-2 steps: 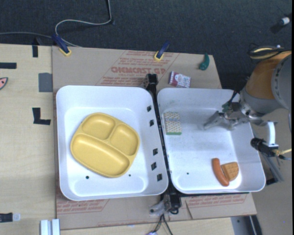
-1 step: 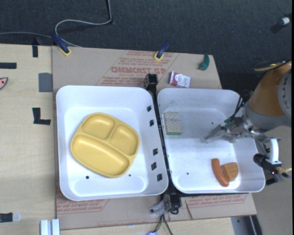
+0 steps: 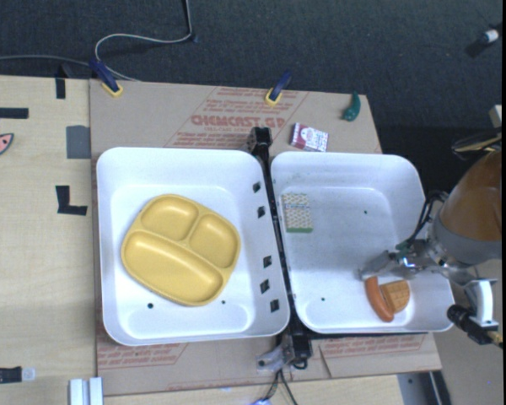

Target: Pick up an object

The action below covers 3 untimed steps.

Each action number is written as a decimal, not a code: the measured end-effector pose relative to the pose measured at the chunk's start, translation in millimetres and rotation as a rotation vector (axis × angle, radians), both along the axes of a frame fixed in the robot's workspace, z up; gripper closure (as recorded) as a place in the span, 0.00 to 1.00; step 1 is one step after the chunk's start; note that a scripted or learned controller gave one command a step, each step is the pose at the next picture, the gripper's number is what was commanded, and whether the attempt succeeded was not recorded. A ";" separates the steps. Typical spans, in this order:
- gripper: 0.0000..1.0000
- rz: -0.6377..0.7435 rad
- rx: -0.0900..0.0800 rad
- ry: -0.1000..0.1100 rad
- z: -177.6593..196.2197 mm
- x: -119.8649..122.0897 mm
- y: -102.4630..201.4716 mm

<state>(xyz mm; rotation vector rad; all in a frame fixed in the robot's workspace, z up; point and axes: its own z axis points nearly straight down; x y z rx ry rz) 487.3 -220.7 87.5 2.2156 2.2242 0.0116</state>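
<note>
1. Arm [image 3: 476,218] is reaching in from the right edge, its grey body and orange band hanging over the right rim of the right bin [image 3: 346,169].
2. Claw [image 3: 388,264] is sitting low in that bin's lower right part, its metal tip pointing left across the white floor; whether it is open or closed, I cannot tell.
3. Lying just below the claw tip, near the bin's lower right corner, is an orange-and-tan toy food piece [image 3: 387,298], looking like a carrot beside a slice of bread. It is resting on the bin floor, and nothing is showing it clamped in the claw.
4. Also lying in the right bin, near its upper left corner, is a small speckled green-and-white card [image 3: 297,213], well apart from the food piece.
5. Sitting in the left bin [image 3: 118,310] is a yellow divided plate [image 3: 180,248], tilted at a slant, with one long compartment and two smaller ones.
6. Both bins are resting side by side on a brown cardboard sheet [image 3: 219,116], with a black hinge strip [image 3: 271,251] running between them.
7. Lying on the cardboard above the right bin is a small red-and-white packet [image 3: 309,137].
</note>
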 end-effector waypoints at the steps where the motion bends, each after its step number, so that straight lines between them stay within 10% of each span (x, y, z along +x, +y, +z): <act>1: 1.00 -0.002 -0.007 -0.003 9.4 0.0 -2.5; 2: 1.00 -0.003 -0.005 0.002 -0.4 25.5 50.5; 3: 0.00 -0.002 -0.003 0.003 -1.1 25.5 51.8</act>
